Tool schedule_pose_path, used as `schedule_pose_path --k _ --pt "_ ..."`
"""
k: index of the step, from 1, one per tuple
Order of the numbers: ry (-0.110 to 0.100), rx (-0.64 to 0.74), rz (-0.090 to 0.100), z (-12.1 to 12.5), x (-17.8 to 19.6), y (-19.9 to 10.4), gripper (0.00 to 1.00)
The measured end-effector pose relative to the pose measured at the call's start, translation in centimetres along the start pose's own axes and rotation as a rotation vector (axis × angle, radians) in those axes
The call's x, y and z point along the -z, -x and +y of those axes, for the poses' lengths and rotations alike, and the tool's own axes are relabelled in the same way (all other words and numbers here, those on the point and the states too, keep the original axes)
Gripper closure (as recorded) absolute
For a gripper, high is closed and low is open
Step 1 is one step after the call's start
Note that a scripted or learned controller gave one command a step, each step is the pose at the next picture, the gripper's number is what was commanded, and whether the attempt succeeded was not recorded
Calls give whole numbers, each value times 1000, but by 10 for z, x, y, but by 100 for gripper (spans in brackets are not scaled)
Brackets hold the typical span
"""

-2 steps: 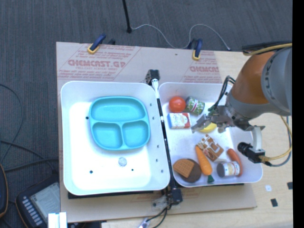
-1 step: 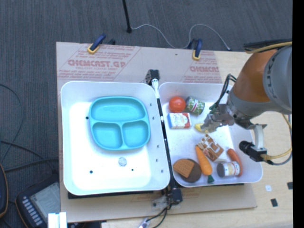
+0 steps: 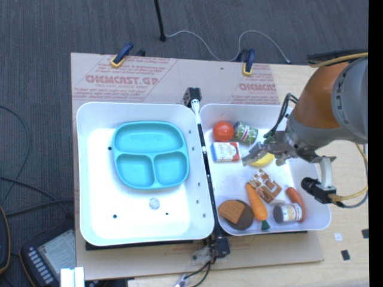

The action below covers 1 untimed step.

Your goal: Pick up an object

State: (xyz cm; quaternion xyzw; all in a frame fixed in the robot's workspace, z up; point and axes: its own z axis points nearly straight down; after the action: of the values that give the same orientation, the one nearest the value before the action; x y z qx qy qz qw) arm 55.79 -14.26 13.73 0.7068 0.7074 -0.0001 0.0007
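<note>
Hovering low in right bin (image 3: pixel 311 219): pincer (image 3: pixel 270 150) sits right over banana (image 3: pixel 262 159), touching or nearly so. You cannot tell whether pincer is apart or together; wrist hides it. Banana lies mid-bin, green can (image 3: pixel 245 133) just far-left, white carton (image 3: pixel 225 152) left, waffle-like toy (image 3: pixel 265 185) near. Watch crowding: a closing pincer may clip can or push banana sideways. Curved smooth skin likely slips if grasp lands off-centre.
</note>
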Motion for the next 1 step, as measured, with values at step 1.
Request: schedule_pose_path --k 1 --pt "24 -1 -11 -42 -45 -12 0"
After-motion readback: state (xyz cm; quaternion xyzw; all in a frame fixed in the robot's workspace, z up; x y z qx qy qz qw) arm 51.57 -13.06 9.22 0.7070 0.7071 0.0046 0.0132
